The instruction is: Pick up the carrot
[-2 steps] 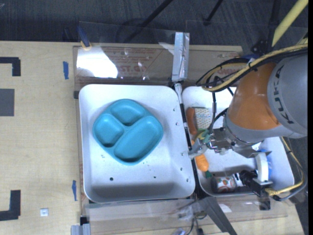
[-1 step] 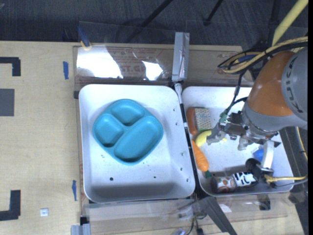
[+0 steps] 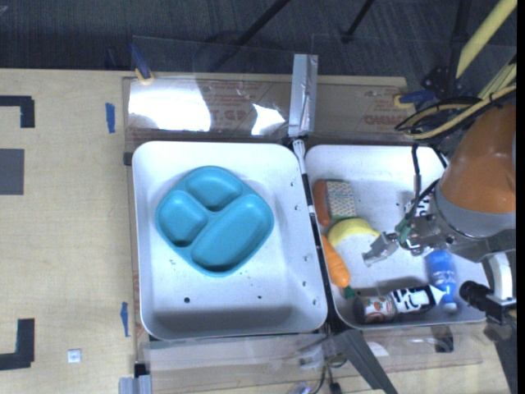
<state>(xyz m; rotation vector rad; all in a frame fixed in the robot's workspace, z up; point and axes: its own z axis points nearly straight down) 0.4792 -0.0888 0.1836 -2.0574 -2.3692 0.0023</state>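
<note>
Look down at the tabletop and you see two white bins side by side. The left bin holds a blue divided plate near its middle, lying flat.

The right bin is the crowded one. The carrot lies along this bin's left wall, its length running from far to near, just beside the wall. A lemon sits just to its right, touching or almost touching its far end. Farther back, a mesh-patterned sponge sits with something reddish-brown at its left side, too unclear to name. At the near wall a dark bottle lies on its side. A blue bottle sits to the right, partly under the arm.

The arm comes in from the right, orange band above the wrist. The hand hangs over the right bin, just right of the lemon and apart from the carrot. You cannot tell whether it is released or clenched; nothing is visibly gripped.
</note>
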